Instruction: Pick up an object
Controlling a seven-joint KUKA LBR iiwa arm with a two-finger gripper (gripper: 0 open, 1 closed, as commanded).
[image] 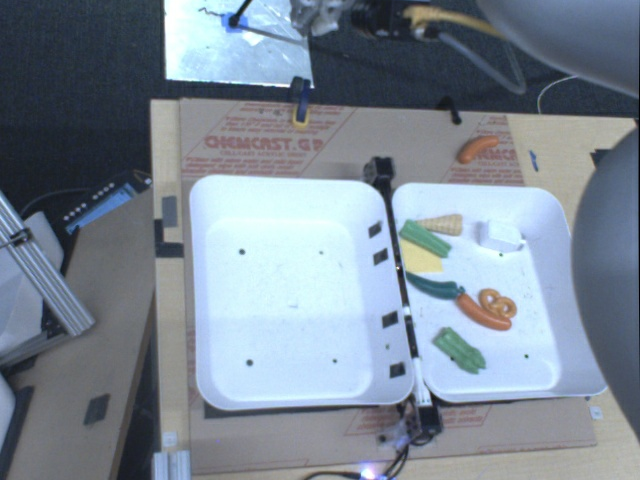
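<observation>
The right bin [555, 368] holds several toy foods: a pale corn cone [441, 225], a green pod [424, 239] lying over a yellow slab [422, 260], a white block [498, 235], an orange carrot [482, 313] with a dark green stem [434, 287], a pretzel [498, 302] and a green vegetable [459, 350]. My gripper [318, 8] hangs high at the top of the view, beyond the bins' far edge and well apart from every item. Nothing shows in it.
The left bin [290, 288] sits beside the right one, joined by a black divider with clips [392, 268]. An orange sausage [478, 149] lies on the cardboard behind the right bin. A blue and yellow clamp [300, 103] stands at the far edge. The grey arm [610, 268] looms at right.
</observation>
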